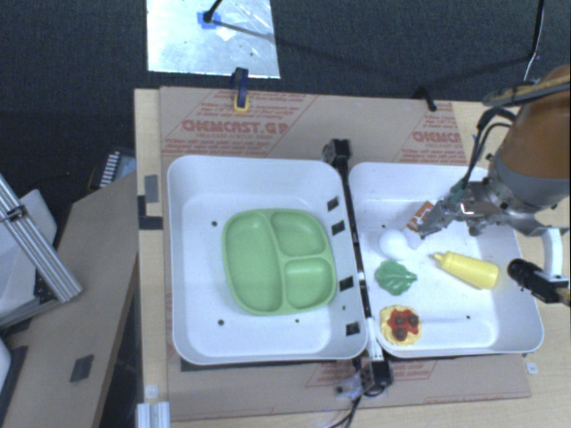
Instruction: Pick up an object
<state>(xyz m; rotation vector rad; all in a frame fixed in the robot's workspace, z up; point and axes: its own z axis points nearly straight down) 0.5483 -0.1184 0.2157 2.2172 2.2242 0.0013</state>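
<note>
My gripper (435, 222) reaches in from the right over the back of the right bin (513, 328). A small brown and orange object (420, 214) lies right at its tip, touching or nearly so; I cannot tell whether it is held. Just below the tip sits a white egg-shaped object (393, 242). A green leafy toy (395, 276) lies in front of that. A yellow bottle (467, 268) lies on its side to the right of the leaf. A round yellow piece with red dots (401, 323) rests near the bin's front left corner.
The left bin (192, 239) holds a green divided plate (277, 261). A black divider strip (350, 239) runs between the bins. The arm's orange band (540, 136) and grey wrist hang over the right bin's back right side. Brown cardboard (268, 123) lies behind both bins.
</note>
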